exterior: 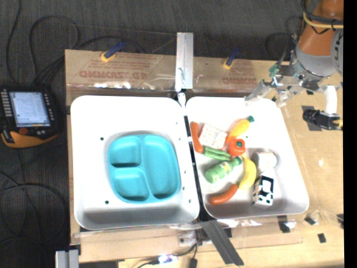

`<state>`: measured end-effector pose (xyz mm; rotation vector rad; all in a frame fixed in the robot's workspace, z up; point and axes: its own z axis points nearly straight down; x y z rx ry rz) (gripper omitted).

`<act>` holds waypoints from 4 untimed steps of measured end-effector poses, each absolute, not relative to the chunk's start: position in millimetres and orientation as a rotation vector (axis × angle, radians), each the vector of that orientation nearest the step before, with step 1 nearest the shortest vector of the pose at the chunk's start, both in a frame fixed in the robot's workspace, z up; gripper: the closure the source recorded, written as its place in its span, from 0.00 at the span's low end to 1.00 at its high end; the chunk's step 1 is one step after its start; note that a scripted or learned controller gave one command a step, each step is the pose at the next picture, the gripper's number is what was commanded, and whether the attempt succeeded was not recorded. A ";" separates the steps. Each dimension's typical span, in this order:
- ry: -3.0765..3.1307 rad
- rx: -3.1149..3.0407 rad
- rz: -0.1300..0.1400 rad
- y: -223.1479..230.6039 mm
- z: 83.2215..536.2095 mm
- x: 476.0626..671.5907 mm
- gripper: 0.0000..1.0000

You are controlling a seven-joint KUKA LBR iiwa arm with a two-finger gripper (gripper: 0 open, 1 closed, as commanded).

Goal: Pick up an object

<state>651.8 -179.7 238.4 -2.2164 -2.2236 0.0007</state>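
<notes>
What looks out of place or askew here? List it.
Nothing looks spilled or damaged. The toys lie heaped together in the right bin: a banana, a green bottle and a black-and-white die among them. The teal divided tray sits slightly askew in the left bin. The tool hovers over the right bin's far corner.

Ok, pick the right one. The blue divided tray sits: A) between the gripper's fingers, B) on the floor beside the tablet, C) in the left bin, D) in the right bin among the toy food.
C: the blue divided tray lies in the left bin, apart from the toys.
</notes>
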 end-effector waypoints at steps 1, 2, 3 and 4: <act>-2.544 -1.844 0.005 -190.9 109.6 658.0 0.00; -2.715 -1.601 0.001 -159.1 88.9 634.2 0.00; -2.759 -1.492 0.014 -161.8 90.3 651.2 0.00; -2.770 -1.496 0.005 -160.6 101.7 654.4 1.00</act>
